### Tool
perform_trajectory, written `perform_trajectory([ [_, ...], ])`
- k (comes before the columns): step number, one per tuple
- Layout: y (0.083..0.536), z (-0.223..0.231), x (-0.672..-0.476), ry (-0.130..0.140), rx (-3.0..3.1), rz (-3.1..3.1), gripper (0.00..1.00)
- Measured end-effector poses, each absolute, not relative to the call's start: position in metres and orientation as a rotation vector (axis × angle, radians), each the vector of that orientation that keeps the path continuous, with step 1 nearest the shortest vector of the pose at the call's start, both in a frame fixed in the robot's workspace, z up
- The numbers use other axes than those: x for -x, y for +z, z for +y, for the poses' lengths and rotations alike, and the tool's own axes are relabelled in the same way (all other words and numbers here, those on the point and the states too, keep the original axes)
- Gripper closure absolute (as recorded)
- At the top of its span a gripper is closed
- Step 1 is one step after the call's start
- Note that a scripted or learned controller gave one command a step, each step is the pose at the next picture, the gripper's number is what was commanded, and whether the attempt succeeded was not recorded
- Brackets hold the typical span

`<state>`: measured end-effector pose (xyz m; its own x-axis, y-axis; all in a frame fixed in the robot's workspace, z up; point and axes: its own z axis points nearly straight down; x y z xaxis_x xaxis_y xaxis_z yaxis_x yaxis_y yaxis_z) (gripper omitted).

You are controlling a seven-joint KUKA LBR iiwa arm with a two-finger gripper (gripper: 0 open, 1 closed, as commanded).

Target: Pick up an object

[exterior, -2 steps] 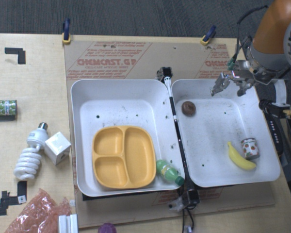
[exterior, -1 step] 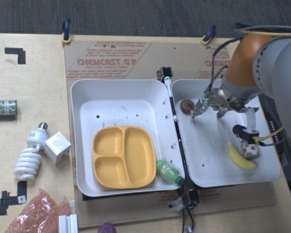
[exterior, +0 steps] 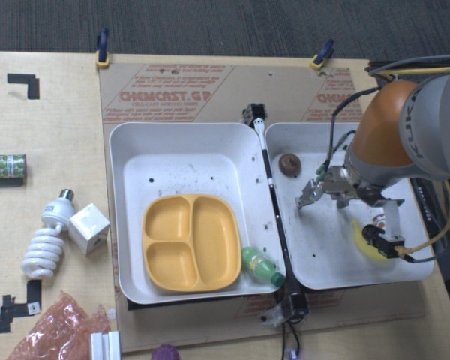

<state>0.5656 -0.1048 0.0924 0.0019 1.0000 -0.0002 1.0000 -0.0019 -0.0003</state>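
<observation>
The bench (exterior: 52, 133) spreads widest, its pale top running far to the left of the claw, with a brown printed board (exterior: 172, 85) under both bins. The arm (exterior: 405, 130), grey with its orange band, comes in from the right and bends down over the right bin (exterior: 315, 265). The left bin (exterior: 127, 193) sits across the dividing rims from the claw, the two bins' edges touching along a dark strip.

The claw (exterior: 309, 195) hangs low over the right bin's floor, near the middle of its left half. Its metal fingers point leftward and look slightly parted with nothing between them.

In the left bin, a yellow divided plate (exterior: 191, 242) fills the lower middle, well to the lower left of the claw. A green bottle (exterior: 261, 266) lies at that bin's lower right corner, against the rim, below and left of the claw.

In the right bin, a yellow banana-like object (exterior: 364, 244) lies to the lower right of the claw, partly under the arm's cables. A small brown round object (exterior: 289, 164) sits above and just left of the claw, close to the bin's left wall. White floor lies open below the claw, down to the bin's front rim.

Far left on the bench lie a spiral light bulb (exterior: 46, 238), a small white box (exterior: 88, 227), a green can (exterior: 8, 167) and a reddish mesh bag (exterior: 56, 332).
</observation>
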Motion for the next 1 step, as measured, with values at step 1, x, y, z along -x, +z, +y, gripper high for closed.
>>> perform_trajectory([
  [1,0.1025,-0.1054,-0.5666,-0.001,2.227,-2.219,1.00],
])
